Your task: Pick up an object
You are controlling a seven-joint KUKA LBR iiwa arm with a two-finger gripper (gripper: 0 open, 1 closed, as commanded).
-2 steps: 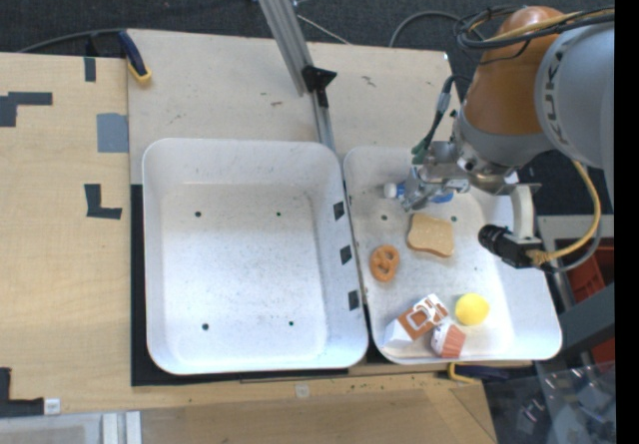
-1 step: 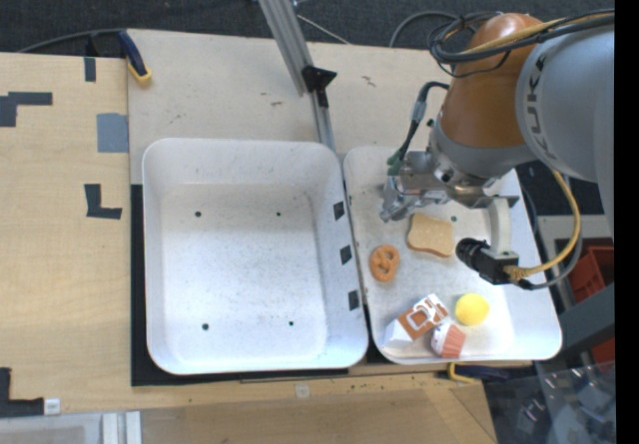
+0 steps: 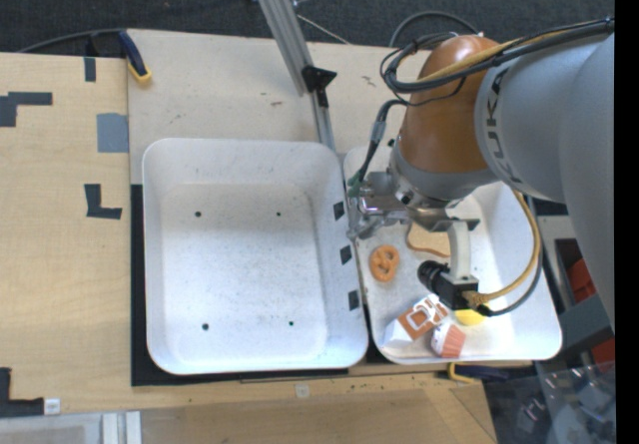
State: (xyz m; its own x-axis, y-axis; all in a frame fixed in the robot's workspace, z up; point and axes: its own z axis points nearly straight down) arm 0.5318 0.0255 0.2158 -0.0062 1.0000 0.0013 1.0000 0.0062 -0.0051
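You're looking at the gripper [image 3: 367, 216] hanging over the right bin [image 3: 529, 332], close to its left wall; can't tell how it's set. The pretzel-shaped orange toy [image 3: 384, 262] is lying just toward the bin's front edge from it, with 2 more items crowding the front-left corner. The left bin [image 3: 160, 173] is sitting alongside.

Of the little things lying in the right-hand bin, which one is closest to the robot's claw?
The orange pretzel-shaped piece, lying just below the gripper. The orange-and-white box and the small cup-like piece beside it sit further toward the bin's near edge.
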